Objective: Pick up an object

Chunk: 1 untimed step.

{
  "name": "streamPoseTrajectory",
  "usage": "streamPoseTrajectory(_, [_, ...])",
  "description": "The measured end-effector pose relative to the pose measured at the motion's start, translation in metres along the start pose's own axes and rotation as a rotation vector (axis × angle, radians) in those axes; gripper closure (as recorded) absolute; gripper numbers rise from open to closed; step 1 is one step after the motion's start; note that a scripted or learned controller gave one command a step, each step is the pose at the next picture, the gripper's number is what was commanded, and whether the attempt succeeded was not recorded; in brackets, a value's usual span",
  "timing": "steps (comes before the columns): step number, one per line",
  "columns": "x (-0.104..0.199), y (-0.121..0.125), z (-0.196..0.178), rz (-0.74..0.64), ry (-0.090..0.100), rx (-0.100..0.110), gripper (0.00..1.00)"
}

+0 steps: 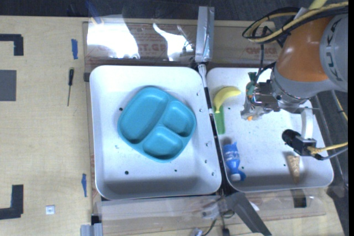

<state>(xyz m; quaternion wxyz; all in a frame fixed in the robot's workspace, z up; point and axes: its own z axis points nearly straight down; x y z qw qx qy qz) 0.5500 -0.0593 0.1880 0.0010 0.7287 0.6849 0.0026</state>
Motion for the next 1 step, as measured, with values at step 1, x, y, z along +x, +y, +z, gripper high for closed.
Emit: streamPoseTrajectory(1, [0.0189, 0.0163, -0.0012, 0.021, -0.002, 0.005, 1.0])
